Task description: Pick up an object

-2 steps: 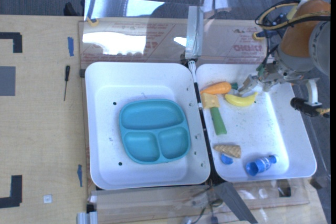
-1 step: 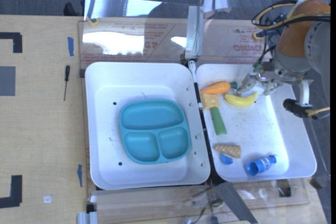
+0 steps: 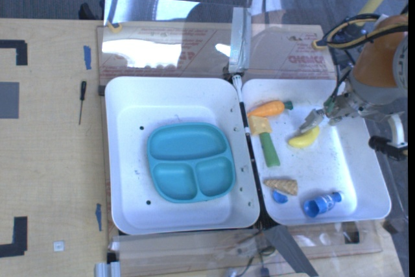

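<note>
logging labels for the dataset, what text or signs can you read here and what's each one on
No text can be read in full.
Red print on the clear panel behind the right bin: mirrored and blurred, not readable.
Fainter red print on the clear panel behind the left bin: washed out by glare, not readable.
Blue bottle, blue tray, carrot, banana: no lettering visible.

The arm (image 3: 382,68) is a thick rounded body, grey with a broad orange band above the wrist. Black cables with a yellow strand loop off it toward ten o'clock. At its nine o'clock end sits the gripper (image 3: 316,119), small, slim and of pale grey metal. A black fitting juts out at five o'clock.
</note>
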Action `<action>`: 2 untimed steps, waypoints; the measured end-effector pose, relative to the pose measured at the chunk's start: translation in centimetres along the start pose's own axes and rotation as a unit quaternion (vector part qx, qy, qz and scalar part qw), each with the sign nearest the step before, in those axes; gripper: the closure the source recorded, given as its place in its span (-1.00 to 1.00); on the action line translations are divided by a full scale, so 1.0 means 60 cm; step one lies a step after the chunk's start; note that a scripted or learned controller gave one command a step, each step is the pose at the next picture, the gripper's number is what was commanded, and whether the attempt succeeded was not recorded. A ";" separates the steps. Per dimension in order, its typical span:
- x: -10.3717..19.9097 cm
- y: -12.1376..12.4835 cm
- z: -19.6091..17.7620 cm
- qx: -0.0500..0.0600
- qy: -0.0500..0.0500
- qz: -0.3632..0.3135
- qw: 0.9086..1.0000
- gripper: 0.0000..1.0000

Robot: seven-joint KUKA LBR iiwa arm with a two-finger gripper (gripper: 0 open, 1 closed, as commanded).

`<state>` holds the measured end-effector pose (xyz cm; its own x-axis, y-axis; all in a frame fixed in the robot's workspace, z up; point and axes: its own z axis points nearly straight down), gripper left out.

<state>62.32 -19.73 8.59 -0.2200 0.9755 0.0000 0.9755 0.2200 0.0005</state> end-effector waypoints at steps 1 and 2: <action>0.021 -0.008 -0.001 -0.001 0.000 0.065 0.998 -1.00; 0.018 -0.005 -0.022 -0.004 -0.002 0.065 0.998 1.00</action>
<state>61.80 -18.74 9.92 -0.0912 0.9958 -0.0024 0.9958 0.0912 0.0089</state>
